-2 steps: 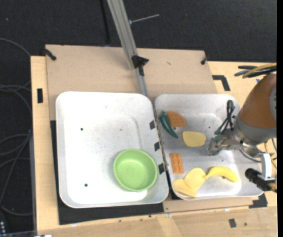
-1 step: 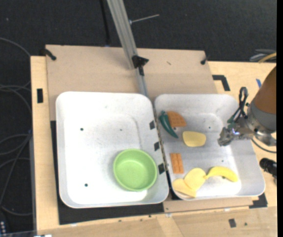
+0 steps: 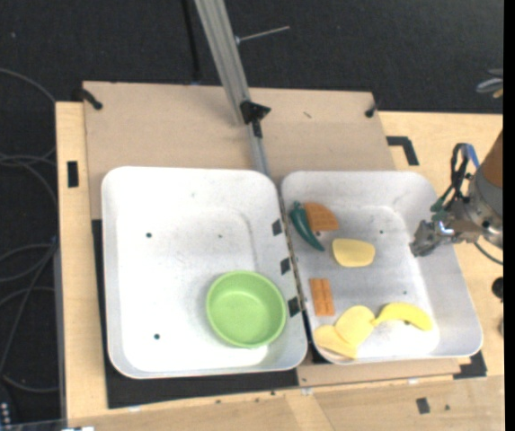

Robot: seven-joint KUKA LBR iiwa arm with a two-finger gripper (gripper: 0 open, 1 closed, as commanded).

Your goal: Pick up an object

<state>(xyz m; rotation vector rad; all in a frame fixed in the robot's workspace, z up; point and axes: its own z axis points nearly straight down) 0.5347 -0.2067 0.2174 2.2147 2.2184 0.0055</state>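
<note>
We find the two-finger gripper (image 3: 424, 238) at the right rim of the right-hand shallow white bin (image 3: 444, 287); whether its fingers are apart or together we cannot tell. Inside that bin lie a pale yellow rounded piece (image 3: 353, 253), a yellow banana-shaped piece (image 3: 406, 315), an orange block (image 3: 322, 296) and a dark green curved piece (image 3: 306, 225). Left of that bin, a round green plastic bowl (image 3: 246, 308) sits in the neighbouring white bin (image 3: 149, 205).

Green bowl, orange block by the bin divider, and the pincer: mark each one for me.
green bowl (image 3: 245, 308), camera view, on the inside of its base.
orange block (image 3: 322, 296), camera view, on the middle of its top face.
pincer (image 3: 425, 237), camera view, at its tip over the right bin's edge.
</note>
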